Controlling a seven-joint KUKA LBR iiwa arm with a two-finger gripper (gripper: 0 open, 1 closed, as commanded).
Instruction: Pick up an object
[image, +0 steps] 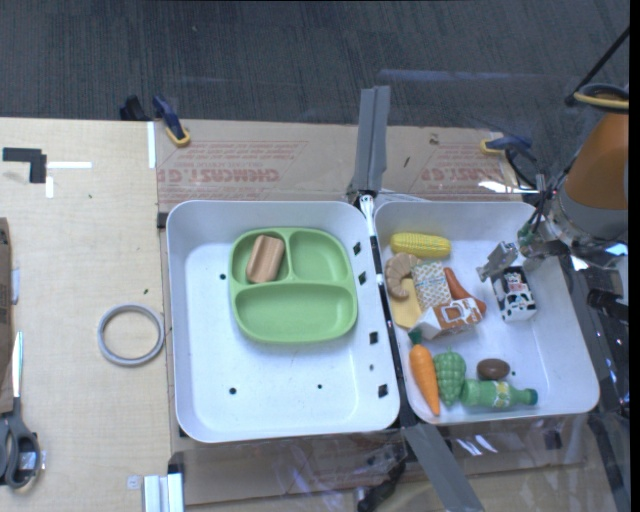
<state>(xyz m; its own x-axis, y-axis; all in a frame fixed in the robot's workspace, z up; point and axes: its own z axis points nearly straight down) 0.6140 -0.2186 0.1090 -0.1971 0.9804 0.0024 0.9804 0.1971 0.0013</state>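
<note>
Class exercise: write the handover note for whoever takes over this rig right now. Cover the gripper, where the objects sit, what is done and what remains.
Gripper: over the right bin's far right part, just above a small black-and-white carton; whether it is open or shut cannot be told, and nothing is seen between its fingers.
Right bin: corn cob, carrot, green bottle, brown piece and other toy foods clustered at its left side.
Left bin: green divided plate with a tan piece in its upper left compartment.
Done: no pick visible.
Left: grasp and lift one object; the carton looks nearest.
</note>
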